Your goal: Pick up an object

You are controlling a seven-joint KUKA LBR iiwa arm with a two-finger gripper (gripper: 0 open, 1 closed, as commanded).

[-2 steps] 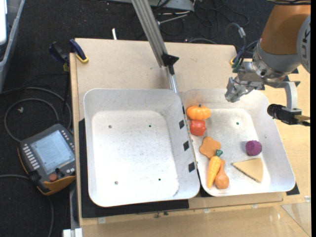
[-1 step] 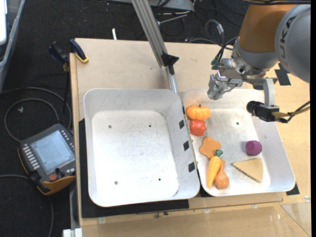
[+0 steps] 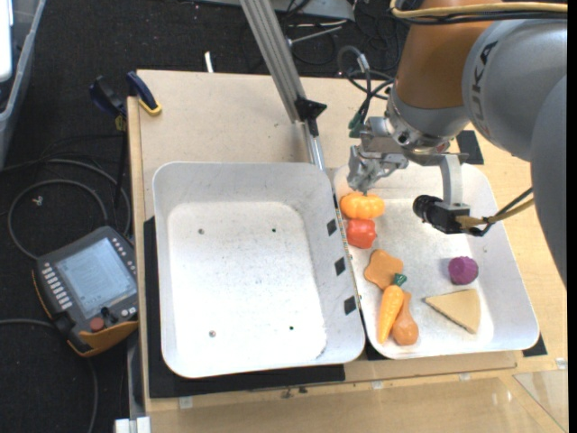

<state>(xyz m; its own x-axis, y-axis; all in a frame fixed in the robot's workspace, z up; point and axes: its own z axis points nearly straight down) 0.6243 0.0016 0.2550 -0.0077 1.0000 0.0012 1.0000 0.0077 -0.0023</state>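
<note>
One orange pumpkin (image 3: 361, 207) in frame centre-right, directly below gripper (image 3: 361, 185), fingertips touching its top. Finger state impossible to tell.

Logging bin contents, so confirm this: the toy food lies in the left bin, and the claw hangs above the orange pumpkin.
One error: the toy food, including the orange pumpkin, lies in the right bin, not the left bin. The camera view shows this. The claw does hang above the pumpkin.

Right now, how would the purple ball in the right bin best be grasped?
Grip the purple ball across its middle, coming straight down from above. It is small and roundish, lying apart from the cheese wedge and the other food, so the fingers have room on both sides.
</note>
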